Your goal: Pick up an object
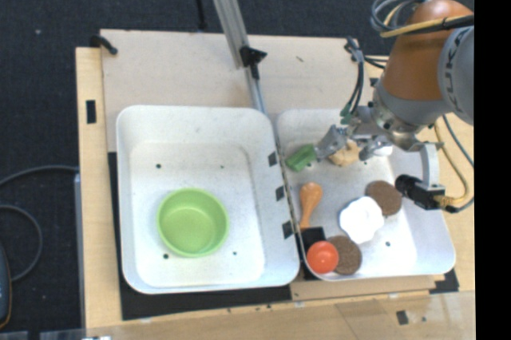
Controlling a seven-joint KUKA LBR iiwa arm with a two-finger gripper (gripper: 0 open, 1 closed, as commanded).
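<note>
Gripper (351, 145) is hanging low in the right bin (431, 251), fingers seeming to close around a tan lump (345, 156), green block (301, 158) lying just left. Lifting is not yet showing; most work is remaining.

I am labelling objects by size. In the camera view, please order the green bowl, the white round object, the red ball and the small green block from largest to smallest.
1. green bowl
2. white round object
3. red ball
4. small green block

The last two look close in size, so their order is uncertain.
</note>
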